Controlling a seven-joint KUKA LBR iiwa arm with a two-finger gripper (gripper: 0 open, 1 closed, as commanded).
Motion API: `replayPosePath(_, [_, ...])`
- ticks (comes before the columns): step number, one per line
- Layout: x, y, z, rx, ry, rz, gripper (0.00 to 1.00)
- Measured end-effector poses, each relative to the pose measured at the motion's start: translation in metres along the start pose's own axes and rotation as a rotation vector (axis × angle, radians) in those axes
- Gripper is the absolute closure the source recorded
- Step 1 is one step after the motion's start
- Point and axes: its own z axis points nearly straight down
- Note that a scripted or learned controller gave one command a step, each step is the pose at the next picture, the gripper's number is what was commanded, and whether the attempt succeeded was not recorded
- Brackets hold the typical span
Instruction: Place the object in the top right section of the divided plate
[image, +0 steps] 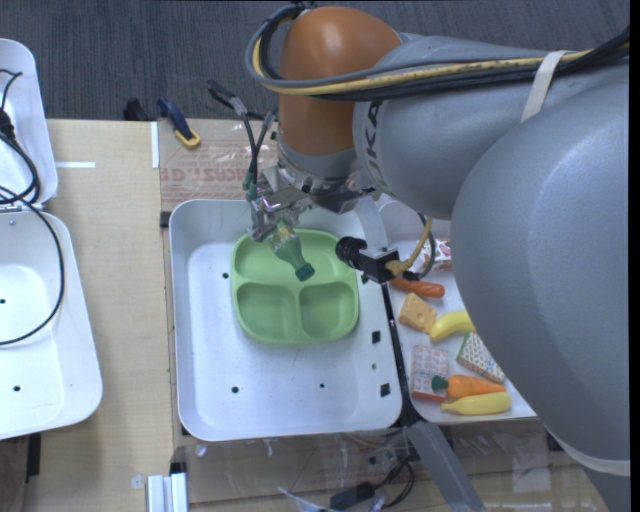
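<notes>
The jaws look clamped on a small green bottle-like object (294, 254), as best I can judge; my gripper (270, 222) hangs over the far part of the green divided plate (296, 292). The object hangs just below the fingers, long axis slanting down toward the near right, dark green cap lowest. It sits over the plate's large far section; I judge the top right section lies to its right.
</notes>
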Motion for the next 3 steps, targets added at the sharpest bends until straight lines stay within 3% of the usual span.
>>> replayPosePath(1, [-0.016,-0.059,-0.026,0.000,0.001,-0.032,1.00])
replayPosePath(2, [-0.011,-0.066,-0.003,0.002,0.001,-0.075,1.00])
replayPosePath(3, [0.028,-0.105,-0.015,0.002,0.001,-0.034,1.00])
